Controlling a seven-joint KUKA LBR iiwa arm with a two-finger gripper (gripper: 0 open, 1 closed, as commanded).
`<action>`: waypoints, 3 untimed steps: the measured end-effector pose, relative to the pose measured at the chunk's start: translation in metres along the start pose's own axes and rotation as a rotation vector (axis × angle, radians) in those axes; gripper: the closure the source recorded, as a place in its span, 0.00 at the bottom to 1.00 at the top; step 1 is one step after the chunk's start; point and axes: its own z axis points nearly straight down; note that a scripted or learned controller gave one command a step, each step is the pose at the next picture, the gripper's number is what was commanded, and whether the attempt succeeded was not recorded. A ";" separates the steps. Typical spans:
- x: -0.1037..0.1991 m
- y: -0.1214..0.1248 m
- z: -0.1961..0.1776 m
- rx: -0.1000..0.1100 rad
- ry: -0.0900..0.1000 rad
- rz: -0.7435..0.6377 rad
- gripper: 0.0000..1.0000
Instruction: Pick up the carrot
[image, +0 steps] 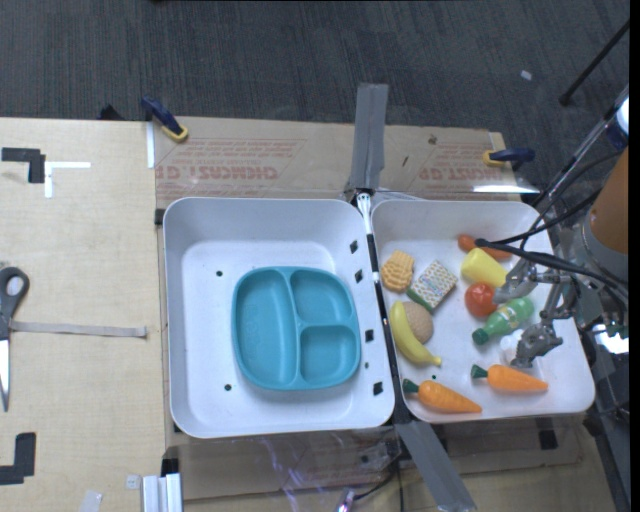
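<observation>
Right now I have the end effector (530, 345) poised just above the carrot (515, 378) near the right bin's (440, 215) front edge, though whether it is parted, I cannot tell.

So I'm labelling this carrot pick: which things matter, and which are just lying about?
For the job:
gripper
carrot under it
second carrot
right bin

Lying about:
banana
green bottle
tomato
waffle
cracker
blue tray
scissors
</observation>
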 end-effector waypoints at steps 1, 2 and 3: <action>0.003 -0.026 0.132 -0.001 0.002 -0.030 0.00; -0.001 -0.024 0.156 -0.001 0.001 -0.396 0.00; -0.004 -0.007 0.157 -0.001 0.000 -0.379 0.00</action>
